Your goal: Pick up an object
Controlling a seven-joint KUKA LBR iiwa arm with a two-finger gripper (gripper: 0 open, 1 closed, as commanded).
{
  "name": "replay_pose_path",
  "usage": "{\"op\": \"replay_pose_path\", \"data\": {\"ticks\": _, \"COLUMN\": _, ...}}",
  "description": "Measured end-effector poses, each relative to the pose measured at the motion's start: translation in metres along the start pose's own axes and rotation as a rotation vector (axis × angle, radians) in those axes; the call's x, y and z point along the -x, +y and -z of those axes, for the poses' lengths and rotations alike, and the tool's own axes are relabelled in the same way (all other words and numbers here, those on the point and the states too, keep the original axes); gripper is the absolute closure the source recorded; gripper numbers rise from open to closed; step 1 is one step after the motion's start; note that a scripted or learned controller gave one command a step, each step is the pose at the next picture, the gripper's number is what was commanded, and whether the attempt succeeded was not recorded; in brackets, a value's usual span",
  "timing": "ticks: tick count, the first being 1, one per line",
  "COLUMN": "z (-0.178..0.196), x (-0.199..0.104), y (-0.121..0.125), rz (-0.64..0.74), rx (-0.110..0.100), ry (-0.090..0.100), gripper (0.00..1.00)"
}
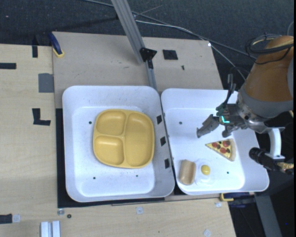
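Note:
In the right bin (pixel 187 107) lie a pizza slice toy (pixel 223 148), a fried egg toy (pixel 204 172) and a tan bread roll toy (pixel 187 172). My gripper (pixel 216 128) hovers over the right bin's middle, just above and left of the pizza slice. Its two dark fingers (pixel 206 128) are spread apart with nothing between them. The orange and grey arm reaches in from the right.
A yellow divided plate (pixel 123 138) lies in the left bin (pixel 79 107). A grey metal pole (pixel 130 23) slants down from the top to the seam between the bins. Cables run across the dark floor at the back.

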State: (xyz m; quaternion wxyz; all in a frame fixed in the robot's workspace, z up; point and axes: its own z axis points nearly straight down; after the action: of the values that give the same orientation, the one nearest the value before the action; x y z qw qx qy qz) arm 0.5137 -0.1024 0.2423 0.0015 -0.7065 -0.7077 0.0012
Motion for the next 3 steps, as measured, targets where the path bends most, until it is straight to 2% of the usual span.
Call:
{"op": "replay_pose_path", "data": {"ticks": 1, "z": 0.001, "x": 0.0, "y": 0.0, "rz": 0.0, "rx": 0.001, "ry": 0.0, "gripper": 0.0}}
{"op": "replay_pose_path", "data": {"ticks": 3, "z": -0.104, "x": 0.012, "y": -0.009, "rz": -0.002, "rx": -0.004, "ry": 0.0, "gripper": 0.0}}
